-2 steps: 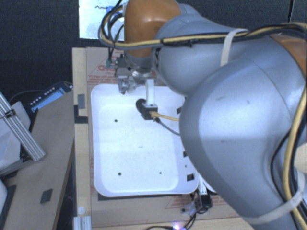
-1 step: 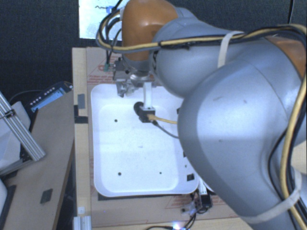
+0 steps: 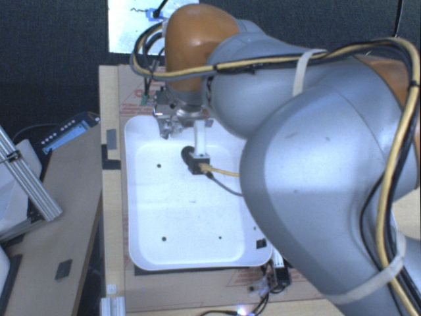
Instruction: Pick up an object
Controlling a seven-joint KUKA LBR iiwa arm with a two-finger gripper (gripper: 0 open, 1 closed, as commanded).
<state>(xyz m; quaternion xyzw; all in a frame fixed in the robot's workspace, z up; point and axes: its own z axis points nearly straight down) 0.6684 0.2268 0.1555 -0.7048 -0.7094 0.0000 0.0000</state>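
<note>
My gripper [image 3: 167,128] hangs under the orange wrist band, over the far edge of the left white bin [image 3: 141,196]. It sits low, close to the bin's back wall. No object can be seen at the gripper. A small dark square piece [image 3: 260,243] lies by the bin's near right corner, well away from the gripper. My grey arm hides the bench to the right of this bin.
The bulky grey arm [image 3: 329,176] covers the right half of the view. An aluminium rail [image 3: 29,183] and a blue-and-black device [image 3: 69,129] lie on the bench to the left. A white sheet [image 3: 131,18] hangs behind the bin.
</note>
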